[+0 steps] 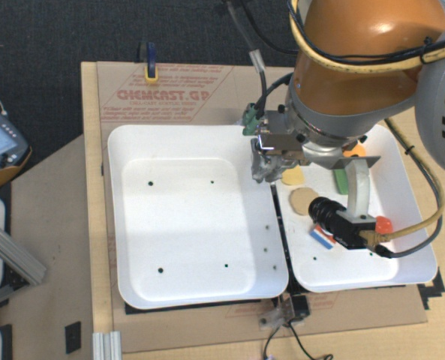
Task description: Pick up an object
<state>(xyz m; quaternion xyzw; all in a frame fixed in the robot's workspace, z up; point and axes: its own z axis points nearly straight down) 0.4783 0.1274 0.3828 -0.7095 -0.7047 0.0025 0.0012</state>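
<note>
Nearest object: a small yellow flat piece lies in the upper left part of the right shallow white bin, just beside the gripper.
Second object: a round tan disc lies just below the yellow piece, close to it or touching; I cannot tell which.
Third object: a green block stands to the right of the yellow piece, in the same bin.
Fourth object: an orange piece is near the far wall of the right bin, partly hidden under the arm.
Fifth object: a small flat piece with blue, white and red stripes lies below the tan disc, nearer the front wall.
Sixth object: a small red piece lies toward the right side of this bin.
Gripper: the two-finger gripper hangs low over the place where the two bins meet, at their far half. I cannot tell whether it is wide or narrow, nor whether it grips anything.
Arm: the grey arm with orange band comes in from the upper right and covers the far part of the right bin.
Left container: the left shallow white bin shows a few small dark dots on its floor.
Under the bins: a brown cardboard sheet with red printed letters; a blue and yellow clamp sits on its far edge.
</note>
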